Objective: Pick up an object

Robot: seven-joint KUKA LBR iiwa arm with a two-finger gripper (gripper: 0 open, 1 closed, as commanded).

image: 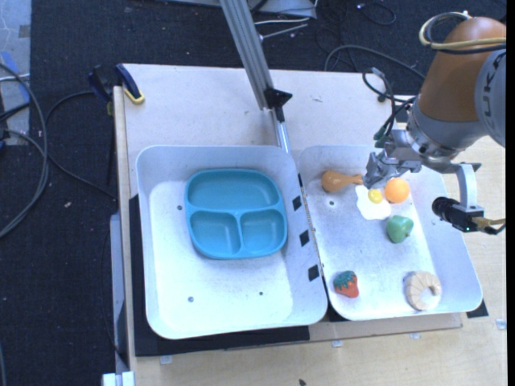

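1. Where the bench edge lies nearest the camera, two shallow white bins sit side by side: the left bin (161, 296) and the right bin (451, 272).
2. Near the front of the right bin, a red strawberry (346, 283) lies toward the left side and a pale shrimp-like piece (422, 289) lies toward the right; the two are well apart.
3. In the left bin, a blue three-compartment tray (236, 213) lies flat at mid-depth.
4. Farther back in the right bin, a green piece (399, 228) lies just behind the shrimp-like piece's row, near the bin's middle.
5. Behind the green piece, a white fried egg (373, 205) with a yellow yolk lies flat; an orange ball (396, 190) is just beside it on the right.
6. A tan drumstick (339, 181) lies at the far left of the right bin.
7. The gripper (380, 172) is positioned low over the fried egg and orange ball, between the drumstick and the ball. No item is visible between its tips; its open or closed condition cannot be determined.
8. Beyond the bins, a slanted metal rail (249, 43) crosses the bench (193, 107).
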